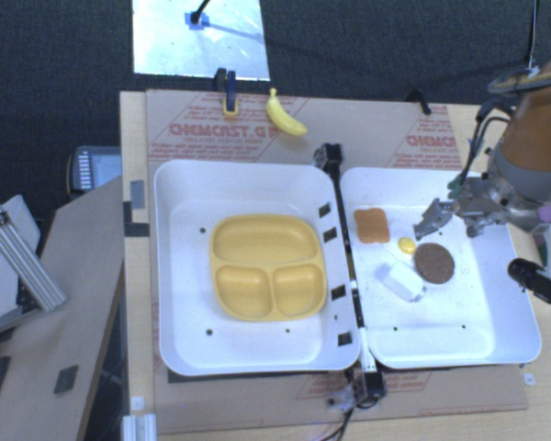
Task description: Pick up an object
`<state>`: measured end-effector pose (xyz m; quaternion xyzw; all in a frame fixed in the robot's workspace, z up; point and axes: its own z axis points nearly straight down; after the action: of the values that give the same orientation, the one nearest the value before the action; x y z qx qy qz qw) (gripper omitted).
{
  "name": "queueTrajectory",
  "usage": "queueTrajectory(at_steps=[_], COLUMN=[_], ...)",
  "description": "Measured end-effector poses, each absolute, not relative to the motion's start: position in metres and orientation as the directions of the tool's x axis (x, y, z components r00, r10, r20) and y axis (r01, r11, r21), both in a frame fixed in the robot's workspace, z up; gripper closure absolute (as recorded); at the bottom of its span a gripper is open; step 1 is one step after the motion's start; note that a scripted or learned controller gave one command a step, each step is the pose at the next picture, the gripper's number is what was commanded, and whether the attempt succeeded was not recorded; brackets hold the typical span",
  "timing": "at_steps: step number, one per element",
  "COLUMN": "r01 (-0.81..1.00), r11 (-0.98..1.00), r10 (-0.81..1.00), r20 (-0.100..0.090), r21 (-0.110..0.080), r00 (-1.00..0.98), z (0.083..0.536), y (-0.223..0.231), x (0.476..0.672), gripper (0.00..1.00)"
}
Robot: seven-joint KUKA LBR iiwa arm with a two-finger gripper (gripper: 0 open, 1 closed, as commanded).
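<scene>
**Arm over right bin, four small items below**

Bench board is flat tan sheet, printed "CHEMCAST" in red near both back corners; the rest of the lettering is too small to read. Two shallow white bins sit on it side by side, smooth moulded plastic with rounded corners: left bin, right bin. Arm enters from the right, orange band above grey wrist. Yellow divided tray lies in the middle of the left bin, matte, rounded, three compartments.

Right bin holds the pick candidates, clustered near its centre: brown disc, round with rough speckled surface; orange slab, rounded rectangle, toward the bin's left wall; white block, smooth, just beside the disc; small yellow piece, glossy, between slab and disc.

Gripper hangs above the right bin, just beyond the disc; cannot tell its opening. Nothing seen pinched.

Plastic banana rests on the board behind the left bin.
</scene>
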<state>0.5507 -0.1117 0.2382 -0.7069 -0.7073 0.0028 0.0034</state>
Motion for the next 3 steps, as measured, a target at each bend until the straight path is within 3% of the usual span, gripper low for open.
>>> queueTrajectory(at_steps=[1, 3], r01=[1.0, 1.0], r11=[0.003, 0.001], r10=[1.0, 1.0], r20=[0.0, 0.001], r21=[0.001, -0.003], r00=[-0.003, -0.001], z=[0.243, 0.127], y=[-0.112, -0.115], x=[0.553, 0.565], gripper=[0.0, 0.0])
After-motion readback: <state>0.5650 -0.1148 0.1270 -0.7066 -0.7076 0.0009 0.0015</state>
